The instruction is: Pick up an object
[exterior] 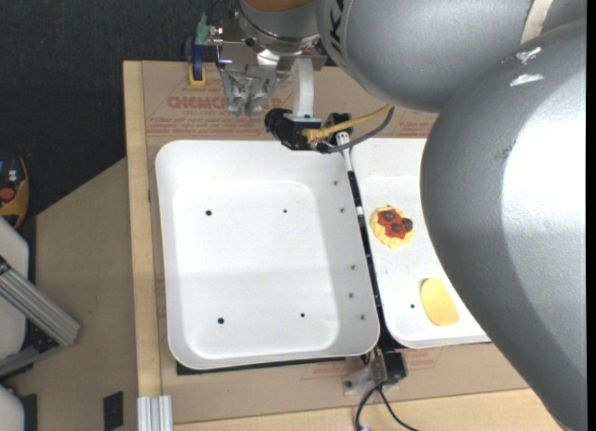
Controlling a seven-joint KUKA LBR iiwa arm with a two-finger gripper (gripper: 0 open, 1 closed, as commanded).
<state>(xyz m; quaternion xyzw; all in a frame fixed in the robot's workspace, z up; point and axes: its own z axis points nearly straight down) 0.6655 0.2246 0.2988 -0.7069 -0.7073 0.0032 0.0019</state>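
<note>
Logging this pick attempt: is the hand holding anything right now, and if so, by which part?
Nothing shows between the fingers of the hand, which sits above the far edge of the left bin. The yellow object and the red-spotted one lie in the right bin.

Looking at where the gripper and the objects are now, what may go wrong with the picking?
1. The gripper hangs above the cardboard behind the left white bin, while the yellow round piece with red spots and the plain yellow oval piece lie in the right white bin. A descent here would probably catch nothing.
2. The large grey arm covers much of the right bin, so the camera may miss objects there.
</note>
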